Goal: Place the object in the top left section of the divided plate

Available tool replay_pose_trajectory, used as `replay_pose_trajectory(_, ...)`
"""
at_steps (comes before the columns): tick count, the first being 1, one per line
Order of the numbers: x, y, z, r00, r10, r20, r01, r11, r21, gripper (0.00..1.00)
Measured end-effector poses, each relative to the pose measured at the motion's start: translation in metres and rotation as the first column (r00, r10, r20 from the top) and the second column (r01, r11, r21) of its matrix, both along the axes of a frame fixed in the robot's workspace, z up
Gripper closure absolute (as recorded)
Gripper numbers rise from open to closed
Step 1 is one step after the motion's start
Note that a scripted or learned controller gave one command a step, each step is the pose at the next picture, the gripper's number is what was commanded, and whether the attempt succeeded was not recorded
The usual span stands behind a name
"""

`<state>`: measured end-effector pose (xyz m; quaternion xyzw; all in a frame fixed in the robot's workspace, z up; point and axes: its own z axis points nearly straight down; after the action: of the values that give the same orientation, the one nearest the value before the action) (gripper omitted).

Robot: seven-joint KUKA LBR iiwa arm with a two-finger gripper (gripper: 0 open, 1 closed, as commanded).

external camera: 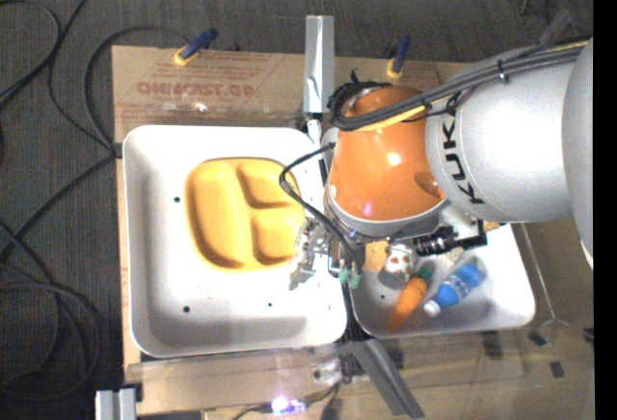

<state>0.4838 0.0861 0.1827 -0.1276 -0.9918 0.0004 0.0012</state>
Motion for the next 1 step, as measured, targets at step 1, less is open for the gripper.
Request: replay_pose_trajectory(1,-0.0009,0.0595,-0.0207,0.97,0.241,-0.002,-0.241,0.97,0.002,1.0)
